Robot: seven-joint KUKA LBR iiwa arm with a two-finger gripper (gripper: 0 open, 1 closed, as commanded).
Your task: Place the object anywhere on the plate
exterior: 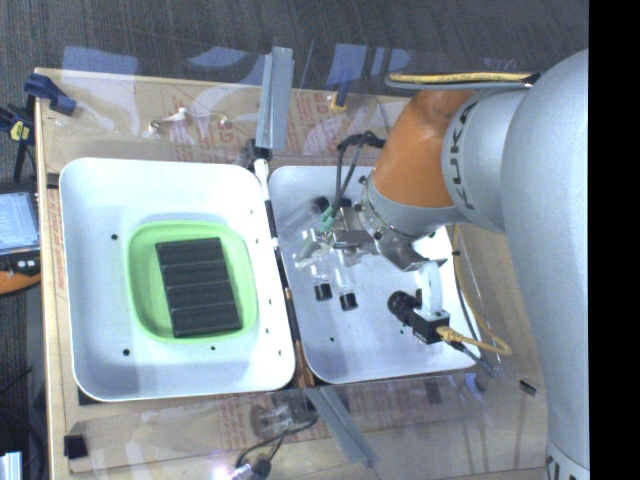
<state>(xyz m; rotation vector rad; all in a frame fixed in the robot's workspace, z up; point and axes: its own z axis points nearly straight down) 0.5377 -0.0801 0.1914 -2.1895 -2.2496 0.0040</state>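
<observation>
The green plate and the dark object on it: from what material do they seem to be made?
The green plate looks like smooth moulded plastic: even bright colour, rounded corners, soft sheen. The dark object looks matte black, perhaps rubber or plastic, with ridges across it; the view leaves this open.

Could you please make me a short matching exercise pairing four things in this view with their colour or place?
Things:
1. plate
2. dark ridged object
3. gripper
4. band above the wrist

Descriptions:
A. orange
B. lying on the plate
C. green, in the left bin
D. over the right bin

Pairs: 1-C, 2-B, 3-D, 4-A
</observation>
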